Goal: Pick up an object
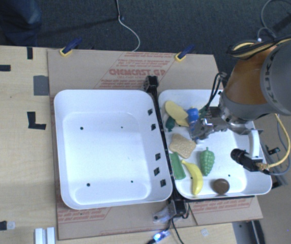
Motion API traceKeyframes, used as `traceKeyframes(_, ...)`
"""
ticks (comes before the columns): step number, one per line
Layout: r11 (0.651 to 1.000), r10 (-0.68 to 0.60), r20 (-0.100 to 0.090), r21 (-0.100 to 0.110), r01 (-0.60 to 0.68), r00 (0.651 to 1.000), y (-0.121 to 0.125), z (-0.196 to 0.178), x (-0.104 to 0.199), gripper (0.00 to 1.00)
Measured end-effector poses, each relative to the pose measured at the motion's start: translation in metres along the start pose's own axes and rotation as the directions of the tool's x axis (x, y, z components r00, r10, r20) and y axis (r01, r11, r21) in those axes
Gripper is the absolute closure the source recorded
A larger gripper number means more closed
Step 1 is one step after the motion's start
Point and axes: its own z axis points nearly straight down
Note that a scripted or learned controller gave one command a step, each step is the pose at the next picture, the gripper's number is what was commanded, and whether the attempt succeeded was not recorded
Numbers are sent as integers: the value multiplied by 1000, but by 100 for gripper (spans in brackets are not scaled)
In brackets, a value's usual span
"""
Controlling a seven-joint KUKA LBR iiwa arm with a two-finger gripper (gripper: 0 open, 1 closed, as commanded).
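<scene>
Cardboard-covered table (130,70), two white bins. Right bin (257,187) is packed with toy food; a blue object (193,115) is seen beside the hand (200,128). Hand is lowered there; its grip cannot be told.

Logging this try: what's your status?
Gripper low in right bin, by blue object. No grasp visible. Bread, banana close by.

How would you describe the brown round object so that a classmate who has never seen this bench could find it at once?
Look at the right bin, the one holding toy foods. Go to its near edge, where a yellow banana lies. Just right of the banana's lower end sits the brown round object, the only dark brown, ball-like piece, below the bumpy green item.
</scene>
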Motion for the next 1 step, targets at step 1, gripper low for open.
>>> traceKeyframes(1,1000,-2,1,2,2,1000,23,69,-10,100)
